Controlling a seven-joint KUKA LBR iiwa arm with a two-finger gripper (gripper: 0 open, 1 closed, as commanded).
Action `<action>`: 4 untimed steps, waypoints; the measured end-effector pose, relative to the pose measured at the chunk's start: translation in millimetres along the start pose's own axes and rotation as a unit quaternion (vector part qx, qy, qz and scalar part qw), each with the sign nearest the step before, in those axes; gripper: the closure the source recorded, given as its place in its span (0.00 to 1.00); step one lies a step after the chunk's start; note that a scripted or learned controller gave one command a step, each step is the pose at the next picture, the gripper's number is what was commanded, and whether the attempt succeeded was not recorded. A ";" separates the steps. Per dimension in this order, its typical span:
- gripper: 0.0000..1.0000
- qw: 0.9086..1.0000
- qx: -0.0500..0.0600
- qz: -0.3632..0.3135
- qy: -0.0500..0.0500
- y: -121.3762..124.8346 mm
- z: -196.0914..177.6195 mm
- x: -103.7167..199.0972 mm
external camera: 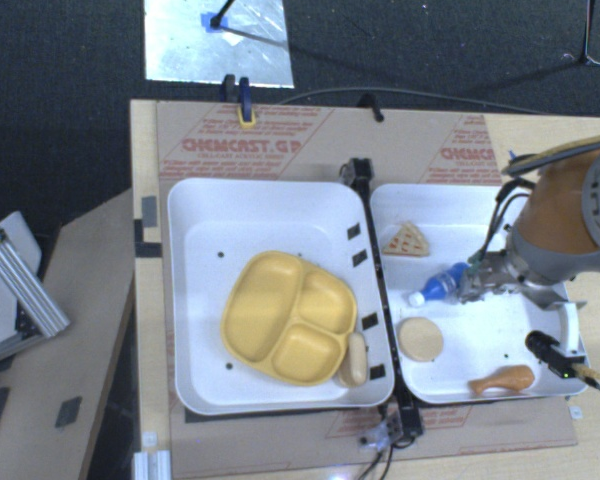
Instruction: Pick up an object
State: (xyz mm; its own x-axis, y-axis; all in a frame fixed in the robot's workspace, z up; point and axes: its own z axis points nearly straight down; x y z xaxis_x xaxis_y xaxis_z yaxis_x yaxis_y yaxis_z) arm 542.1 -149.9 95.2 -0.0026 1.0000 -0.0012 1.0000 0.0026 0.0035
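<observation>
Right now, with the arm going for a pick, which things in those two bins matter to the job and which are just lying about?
In play:
gripper, down in the right bin
blue bottle, right beside the gripper

Lying about:
waffle wedge, right bin
round cookie, right bin
drumstick, right bin
yellow divided plate, left bin
bread roll, by the plate

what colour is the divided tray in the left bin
Yellow. The divided tray shows best in the camera view, lying in the left bin.
</observation>
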 end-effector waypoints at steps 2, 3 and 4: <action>1.00 1.000 -0.001 -0.001 0.000 4.7 -99.6 8.0; 1.00 1.000 -0.003 -0.002 0.000 5.0 -163.8 10.8; 1.00 1.000 0.000 -0.003 0.001 17.6 -165.1 56.5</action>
State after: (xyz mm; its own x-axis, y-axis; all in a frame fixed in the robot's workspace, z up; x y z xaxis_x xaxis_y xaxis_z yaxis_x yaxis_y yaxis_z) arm 559.0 -93.2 260.4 -0.0085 1.0000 0.0005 1.0000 0.0085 0.0031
